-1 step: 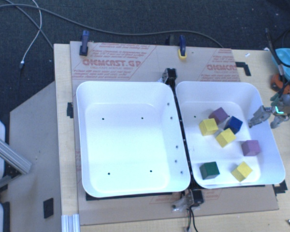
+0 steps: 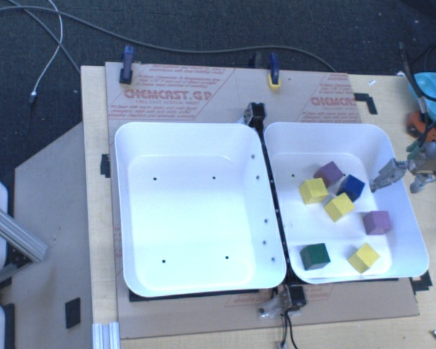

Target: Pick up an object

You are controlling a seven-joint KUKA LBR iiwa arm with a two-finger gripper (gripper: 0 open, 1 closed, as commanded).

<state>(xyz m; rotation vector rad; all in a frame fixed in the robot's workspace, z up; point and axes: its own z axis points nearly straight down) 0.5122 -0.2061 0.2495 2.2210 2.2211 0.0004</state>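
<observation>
We see the tool (image 2: 400,174) at the right bin's (image 2: 298,133) right rim, its fingers apart with nothing between them. The right bin holds seven blocks: two purple, three yellow, one blue (image 2: 352,187), one green (image 2: 315,256). The left bin (image 2: 131,195) lies beside it on the surface (image 2: 98,195).

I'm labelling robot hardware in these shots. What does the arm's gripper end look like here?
At the right bin's edge, the two-finger gripper looks grey and metallic, with slim angular fingers. Behind it sits a blocky grey wrist part with darker details. No markings are legible.
</observation>
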